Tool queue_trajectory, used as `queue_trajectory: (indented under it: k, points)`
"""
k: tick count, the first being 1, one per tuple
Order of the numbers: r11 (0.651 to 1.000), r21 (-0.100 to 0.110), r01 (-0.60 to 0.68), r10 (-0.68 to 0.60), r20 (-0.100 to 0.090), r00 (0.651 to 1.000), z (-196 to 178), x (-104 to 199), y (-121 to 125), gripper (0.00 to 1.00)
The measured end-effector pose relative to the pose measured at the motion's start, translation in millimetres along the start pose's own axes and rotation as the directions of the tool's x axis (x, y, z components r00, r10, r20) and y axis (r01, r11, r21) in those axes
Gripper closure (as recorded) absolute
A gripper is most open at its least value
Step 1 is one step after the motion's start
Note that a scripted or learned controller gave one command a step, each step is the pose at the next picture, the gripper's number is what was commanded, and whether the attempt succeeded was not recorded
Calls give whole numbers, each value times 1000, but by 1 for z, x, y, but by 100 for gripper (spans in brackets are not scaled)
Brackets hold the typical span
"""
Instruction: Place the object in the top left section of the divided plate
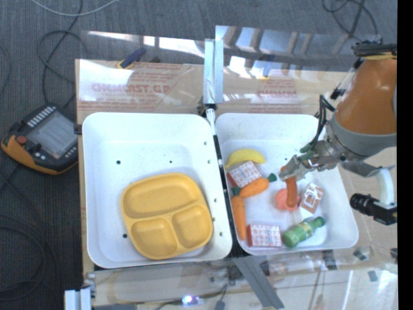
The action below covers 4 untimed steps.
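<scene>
While the yellow divided plate (167, 214) sits apart, the fingers (292, 170) hover, grip seemingly unclear.

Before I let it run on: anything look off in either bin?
Nothing spilled or broken. The plate sits askew in the left bin. In the right bin, toy food is jumbled, a carrot wedged against the dividing wall. End effector hovers there.
</scene>
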<state>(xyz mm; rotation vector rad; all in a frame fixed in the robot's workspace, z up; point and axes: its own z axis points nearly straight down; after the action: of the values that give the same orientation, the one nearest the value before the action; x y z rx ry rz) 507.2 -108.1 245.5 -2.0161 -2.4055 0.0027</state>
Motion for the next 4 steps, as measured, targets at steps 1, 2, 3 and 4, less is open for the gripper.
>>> queue_trajectory:
  k: [1, 2, 3, 4]
  points:
    - [998, 1, -59, 59, 0, 998, 46, 51, -15, 100]
    - [985, -3, -172, 172, 2, 985, -24, 64, -11, 100]
    - [999, 1, -32, 32, 0, 999, 58, 101, -6, 100]
    - [721, -1, 693, -693, 1, 721, 49, 159, 4, 100]
